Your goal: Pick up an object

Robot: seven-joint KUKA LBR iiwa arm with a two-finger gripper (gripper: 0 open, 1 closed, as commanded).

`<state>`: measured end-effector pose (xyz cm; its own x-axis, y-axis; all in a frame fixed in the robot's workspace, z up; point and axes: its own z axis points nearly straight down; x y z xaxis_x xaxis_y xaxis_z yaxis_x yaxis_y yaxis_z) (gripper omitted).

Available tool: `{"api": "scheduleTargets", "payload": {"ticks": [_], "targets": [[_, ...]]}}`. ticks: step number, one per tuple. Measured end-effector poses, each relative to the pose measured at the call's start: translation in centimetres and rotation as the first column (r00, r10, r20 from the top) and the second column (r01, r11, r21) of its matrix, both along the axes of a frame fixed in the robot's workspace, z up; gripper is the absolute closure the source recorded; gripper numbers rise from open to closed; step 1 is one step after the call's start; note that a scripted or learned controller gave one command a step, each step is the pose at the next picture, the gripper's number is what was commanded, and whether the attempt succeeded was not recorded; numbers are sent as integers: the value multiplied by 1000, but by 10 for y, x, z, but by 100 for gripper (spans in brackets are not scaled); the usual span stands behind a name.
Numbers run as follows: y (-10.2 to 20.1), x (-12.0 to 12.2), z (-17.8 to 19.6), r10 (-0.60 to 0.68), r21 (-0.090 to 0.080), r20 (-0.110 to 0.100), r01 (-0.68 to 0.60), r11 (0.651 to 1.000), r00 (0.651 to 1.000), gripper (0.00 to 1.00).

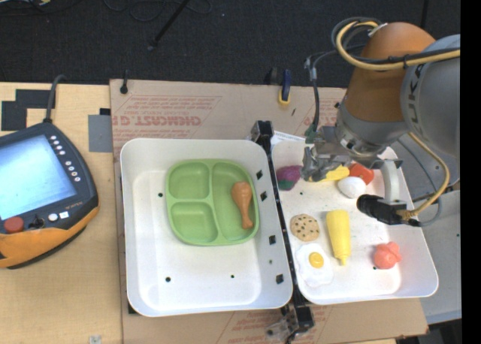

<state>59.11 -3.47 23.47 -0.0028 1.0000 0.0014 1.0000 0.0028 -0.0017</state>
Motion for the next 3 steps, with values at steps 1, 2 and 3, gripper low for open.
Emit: {"api": "scheduleTargets", "payload": {"ticks": [1,2,3], "targets": [[7,3,-18,-3,-1,-3,3,1000,1000,100],[4,1,-2,-3,-1,0,3,1000,1000,100],[11,1,2,-3,-1,-1,3,1000,1000,100]]}}
